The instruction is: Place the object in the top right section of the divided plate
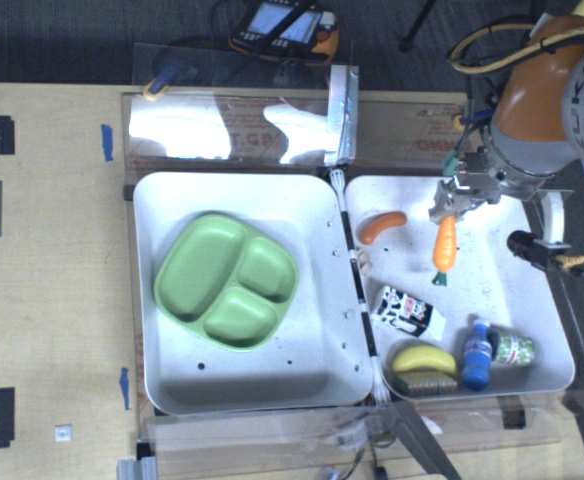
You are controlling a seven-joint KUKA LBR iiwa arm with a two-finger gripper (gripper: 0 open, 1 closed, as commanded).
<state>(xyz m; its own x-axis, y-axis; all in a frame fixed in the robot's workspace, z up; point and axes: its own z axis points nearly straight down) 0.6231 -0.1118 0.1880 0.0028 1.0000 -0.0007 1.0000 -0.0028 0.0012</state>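
One carrot (444, 246) hangs upright, top end grasped in fingers (457, 200) over right bin (542, 298); light, stiff, slick plastic, tapered; grip thick end; plate (228, 280) well apart

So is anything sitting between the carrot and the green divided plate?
Only the raised rims where the two white bins meet. The orange toy carrot hangs below the gripper over the right bin; the green divided plate lies in the left bin.

The arm reaches in from the right, orange band above the wrist — the gripper (450, 211) points down, its fingers pinching the top end of a carrot (444, 247) hanging directly below.
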